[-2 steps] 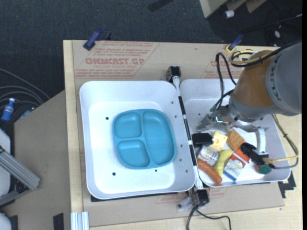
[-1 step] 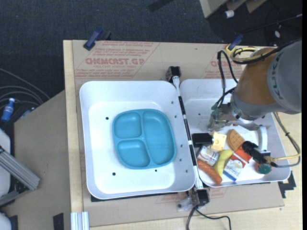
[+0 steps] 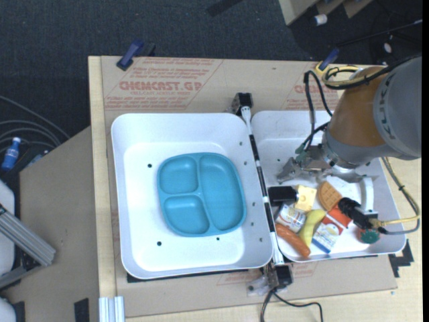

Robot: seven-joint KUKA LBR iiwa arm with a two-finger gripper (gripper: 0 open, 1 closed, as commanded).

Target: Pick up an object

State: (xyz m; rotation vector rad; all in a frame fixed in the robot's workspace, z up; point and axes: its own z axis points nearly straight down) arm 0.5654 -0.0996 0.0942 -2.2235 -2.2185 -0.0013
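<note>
Nearest the camera, along the near edge of the right-hand shallow white bin [image 3: 395,247], we saw the objects the task could draw on, heaped together: an orange carrot-shaped toy [image 3: 293,240], a yellow banana-shaped piece [image 3: 309,225], a small printed carton with a blue edge [image 3: 326,237], a pale yellow cheese-like block [image 3: 306,196], a tan bread-like slice [image 3: 329,194], a flat black block [image 3: 282,194] and a dark green round piece [image 3: 369,234] toward the right. They lay touching or overlapping one another, so we judged that any single one would be awkward to isolate.

To the left, the other shallow white bin [image 3: 134,180] held a light blue plastic plate with three compartments [image 3: 201,193], lying flat near its middle. Both bins rested on the pale table [image 3: 201,79] with red lettering printed on its surface.

The grey arm with the orange band [image 3: 365,116] reached in from the right, over the far part of the right-hand bin. Its gripper [image 3: 299,163] hung just beyond the heap, pointing left. We could not tell whether the fingers were open or closed, as the metal parts there blurred together, and we saw nothing clearly held between them.

We judged the task barely under way: every object appeared to be lying in the bin, none lifted. What remained was the whole grasp, namely settling on one piece, closing on it and raising it free.
</note>
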